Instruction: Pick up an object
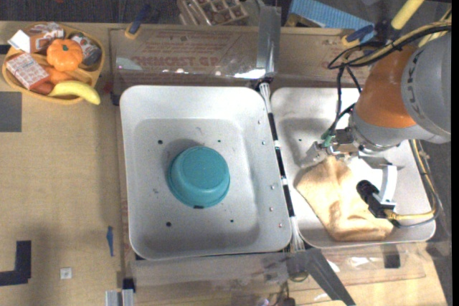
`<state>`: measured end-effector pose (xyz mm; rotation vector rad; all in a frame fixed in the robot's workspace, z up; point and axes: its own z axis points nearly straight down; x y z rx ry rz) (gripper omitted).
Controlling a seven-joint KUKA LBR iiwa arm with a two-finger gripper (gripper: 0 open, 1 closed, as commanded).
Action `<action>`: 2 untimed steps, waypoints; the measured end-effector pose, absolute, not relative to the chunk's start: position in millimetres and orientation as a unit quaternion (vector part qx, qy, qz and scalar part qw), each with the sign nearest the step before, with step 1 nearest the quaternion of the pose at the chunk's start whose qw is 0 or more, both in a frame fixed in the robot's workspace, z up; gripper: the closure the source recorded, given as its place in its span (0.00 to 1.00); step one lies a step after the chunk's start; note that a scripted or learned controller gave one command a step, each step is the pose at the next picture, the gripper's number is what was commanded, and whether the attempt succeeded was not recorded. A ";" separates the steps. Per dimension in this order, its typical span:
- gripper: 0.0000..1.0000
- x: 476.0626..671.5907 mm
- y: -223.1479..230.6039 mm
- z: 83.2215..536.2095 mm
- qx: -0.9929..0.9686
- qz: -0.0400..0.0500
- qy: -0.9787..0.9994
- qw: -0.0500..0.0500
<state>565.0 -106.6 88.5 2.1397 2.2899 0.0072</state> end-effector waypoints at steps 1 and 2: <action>0.00 537.4 -132.5 88.2 0.682 0.002 0.731 0.002; 0.00 528.7 -196.1 88.2 0.534 0.001 0.846 0.005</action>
